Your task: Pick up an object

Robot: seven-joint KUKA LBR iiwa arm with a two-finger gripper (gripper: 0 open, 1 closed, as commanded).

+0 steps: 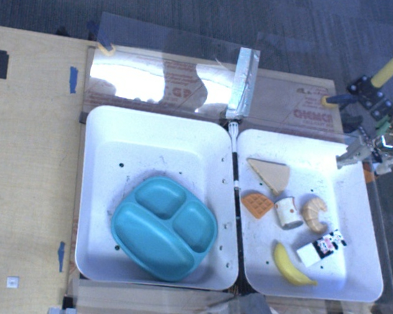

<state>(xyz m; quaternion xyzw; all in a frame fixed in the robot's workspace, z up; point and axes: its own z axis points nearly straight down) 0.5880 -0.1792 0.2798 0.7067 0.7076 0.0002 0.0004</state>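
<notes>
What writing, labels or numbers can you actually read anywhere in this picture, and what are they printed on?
None can be read for certain.
Red print on the cardboard panel behind the right bin: too blurred to read.
Red print on the cardboard under the clear sheet behind the left bin: hidden by glare.
Black-and-white pattern on the small block: no letters that can be made out.

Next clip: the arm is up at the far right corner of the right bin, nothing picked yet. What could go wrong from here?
1. The cup, waffle, pastry and bread slice lie close together, so closing on one may nudge or catch its neighbour.
2. The banana lies flat near the bin's front wall; a shallow grasp may slip off its curve.
3. The gripper hangs over the bin's rim, so descending from there might strike it.
</notes>
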